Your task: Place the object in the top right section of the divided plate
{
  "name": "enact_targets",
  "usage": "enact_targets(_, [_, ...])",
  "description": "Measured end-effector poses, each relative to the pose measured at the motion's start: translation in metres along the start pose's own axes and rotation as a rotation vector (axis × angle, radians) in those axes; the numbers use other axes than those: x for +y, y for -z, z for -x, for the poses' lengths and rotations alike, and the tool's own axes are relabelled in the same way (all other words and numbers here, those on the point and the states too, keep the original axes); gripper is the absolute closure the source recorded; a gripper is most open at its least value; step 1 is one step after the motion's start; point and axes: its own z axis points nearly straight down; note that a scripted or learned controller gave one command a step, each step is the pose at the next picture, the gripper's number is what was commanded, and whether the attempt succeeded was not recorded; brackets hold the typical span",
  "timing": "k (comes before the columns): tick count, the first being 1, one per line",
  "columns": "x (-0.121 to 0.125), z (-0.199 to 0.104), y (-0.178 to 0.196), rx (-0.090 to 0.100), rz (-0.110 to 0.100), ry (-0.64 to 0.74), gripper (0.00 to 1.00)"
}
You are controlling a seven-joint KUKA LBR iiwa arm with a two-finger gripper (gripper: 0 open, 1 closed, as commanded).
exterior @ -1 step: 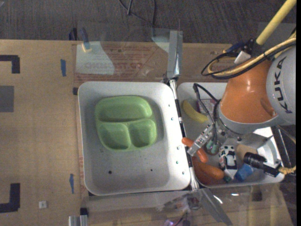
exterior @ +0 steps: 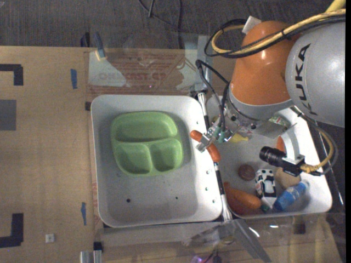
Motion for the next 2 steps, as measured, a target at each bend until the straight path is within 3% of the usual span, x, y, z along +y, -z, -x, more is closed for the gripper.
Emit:
enact_targets(1, [0.079,-0.005,-0.065,0.000,0.000,-0.053,1.00])
enact_targets(2, [0.170,-0.002,-0.075,-0.002,0.003,0.243,1.00])
